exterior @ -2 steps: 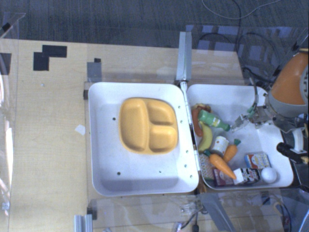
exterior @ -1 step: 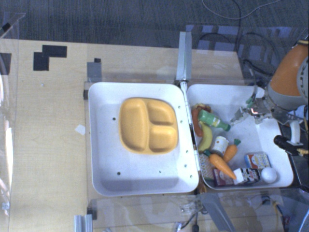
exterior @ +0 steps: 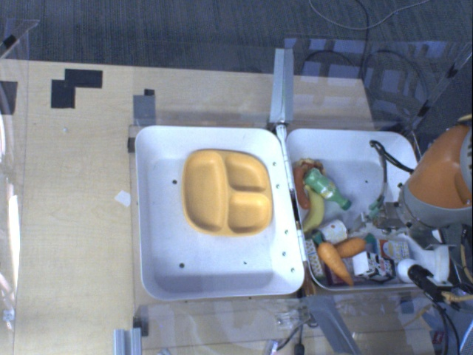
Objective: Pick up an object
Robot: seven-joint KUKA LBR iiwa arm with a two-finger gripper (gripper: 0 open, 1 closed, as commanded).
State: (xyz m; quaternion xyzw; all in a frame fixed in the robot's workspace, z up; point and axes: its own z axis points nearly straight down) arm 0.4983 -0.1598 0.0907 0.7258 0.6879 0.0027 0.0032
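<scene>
The right bin (exterior: 347, 150) holds a pile of small objects along its left and front sides. A green bottle (exterior: 325, 187) lies tilted over a yellow banana (exterior: 315, 211), with a red item (exterior: 301, 177) behind them. An orange carrot (exterior: 334, 263) lies at the front, a second orange piece (exterior: 352, 246) beside it, and a small white object (exterior: 334, 231) just behind. My gripper (exterior: 384, 231) hangs low over the bin's right front part, beside the orange piece, under the grey arm with its orange band (exterior: 443, 172). Dark and white parts crowd around the gripper.
The left bin (exterior: 159, 220) holds a yellow divided plate (exterior: 225, 191) at its middle. A metal divider post (exterior: 281, 80) stands between the bins at the back. Cables (exterior: 384, 161) loop over the right bin's far right corner. Wooden bench top spreads to the left.
</scene>
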